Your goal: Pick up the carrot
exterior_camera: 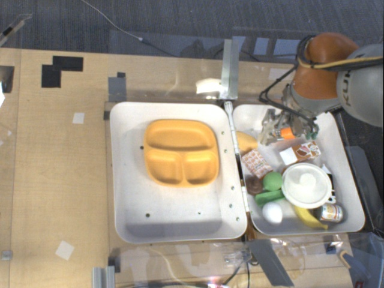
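The grey two-finger gripper (277, 126) hangs low in the right white bin (351, 179), its tips at a small orange carrot (288, 133) near the bin's back; whether they are apart or closed I cannot tell; the carrot lies crowded, a pale yellow lemon-like piece (246, 140) to one side and a small printed packet (308, 150) just beside it; a grasp could easily nudge the carrot away or catch the packet instead.
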Action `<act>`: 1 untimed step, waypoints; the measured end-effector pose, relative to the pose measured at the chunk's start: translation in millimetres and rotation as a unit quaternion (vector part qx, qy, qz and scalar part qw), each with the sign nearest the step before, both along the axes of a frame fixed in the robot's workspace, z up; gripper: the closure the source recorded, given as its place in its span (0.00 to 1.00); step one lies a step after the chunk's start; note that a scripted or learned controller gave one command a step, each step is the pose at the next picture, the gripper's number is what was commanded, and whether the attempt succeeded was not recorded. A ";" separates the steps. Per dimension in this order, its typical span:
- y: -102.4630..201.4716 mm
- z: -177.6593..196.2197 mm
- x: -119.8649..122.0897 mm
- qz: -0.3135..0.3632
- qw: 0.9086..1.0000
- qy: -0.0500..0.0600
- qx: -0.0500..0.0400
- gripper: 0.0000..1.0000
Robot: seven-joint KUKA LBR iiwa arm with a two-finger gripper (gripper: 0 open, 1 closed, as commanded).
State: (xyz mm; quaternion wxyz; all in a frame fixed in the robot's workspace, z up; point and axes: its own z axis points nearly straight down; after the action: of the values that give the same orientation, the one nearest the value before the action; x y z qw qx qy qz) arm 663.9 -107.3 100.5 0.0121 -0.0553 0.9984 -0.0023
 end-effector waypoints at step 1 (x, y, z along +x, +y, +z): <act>0.3 -0.4 -0.2 0.000 1.000 0.000 0.000 0.00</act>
State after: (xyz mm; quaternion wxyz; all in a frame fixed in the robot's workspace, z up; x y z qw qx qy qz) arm 663.7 -107.0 100.2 0.0117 -0.0555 0.9984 -0.0022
